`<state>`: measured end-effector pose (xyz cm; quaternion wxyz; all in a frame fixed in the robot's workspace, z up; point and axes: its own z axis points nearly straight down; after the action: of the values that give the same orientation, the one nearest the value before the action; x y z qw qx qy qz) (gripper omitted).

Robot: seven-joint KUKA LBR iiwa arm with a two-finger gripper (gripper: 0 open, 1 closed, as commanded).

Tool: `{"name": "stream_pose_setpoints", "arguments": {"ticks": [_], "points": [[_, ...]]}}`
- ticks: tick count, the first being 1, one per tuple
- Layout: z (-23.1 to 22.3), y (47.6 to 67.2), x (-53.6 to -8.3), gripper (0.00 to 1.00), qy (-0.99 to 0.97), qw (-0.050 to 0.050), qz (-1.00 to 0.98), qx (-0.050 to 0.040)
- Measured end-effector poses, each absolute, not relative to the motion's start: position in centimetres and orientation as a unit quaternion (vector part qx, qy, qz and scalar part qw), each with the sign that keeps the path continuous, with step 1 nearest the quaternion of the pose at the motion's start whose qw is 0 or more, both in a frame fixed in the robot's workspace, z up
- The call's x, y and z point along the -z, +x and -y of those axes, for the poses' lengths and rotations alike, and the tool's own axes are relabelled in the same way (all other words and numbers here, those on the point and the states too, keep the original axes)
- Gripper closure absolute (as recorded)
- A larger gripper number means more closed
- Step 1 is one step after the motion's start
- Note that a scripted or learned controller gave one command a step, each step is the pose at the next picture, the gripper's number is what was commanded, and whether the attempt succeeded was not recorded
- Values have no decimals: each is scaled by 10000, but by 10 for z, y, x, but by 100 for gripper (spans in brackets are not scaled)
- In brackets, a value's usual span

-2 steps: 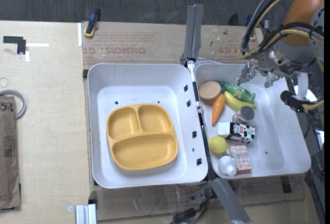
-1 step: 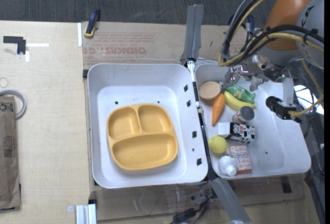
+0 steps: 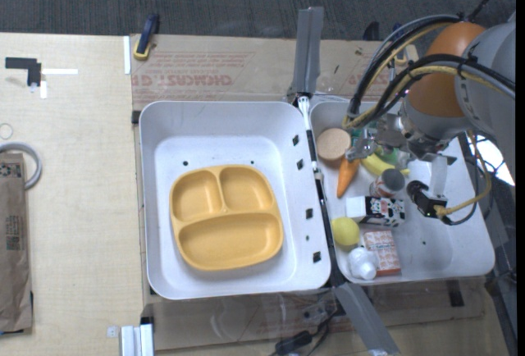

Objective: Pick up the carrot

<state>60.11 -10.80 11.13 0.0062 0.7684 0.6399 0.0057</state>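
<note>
One carrot point(image 3: 347, 174) lies in the right bin point(image 3: 459, 264), right of frame centre, long axis near vertical, tip down. Just right of it hangs the gripper point(image 3: 379, 151); whether it is open or closed, I cannot tell.

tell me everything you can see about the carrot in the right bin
The small orange carrot looks like a smooth plastic toy, tapering to a point. It lies on the floor of the right white bin, near its left wall, tilted with its thick end up toward the arm's gripper and its tip pointing down-left. A round tan disc sits just above it. Whether anything grips it is unclear.
</note>
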Motion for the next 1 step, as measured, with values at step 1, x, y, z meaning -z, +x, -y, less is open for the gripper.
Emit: {"name": "stream_pose_setpoints", "arguments": {"ticks": [1], "points": [[110, 602, -122, 100, 7696, 83, -6384, -57]]}}
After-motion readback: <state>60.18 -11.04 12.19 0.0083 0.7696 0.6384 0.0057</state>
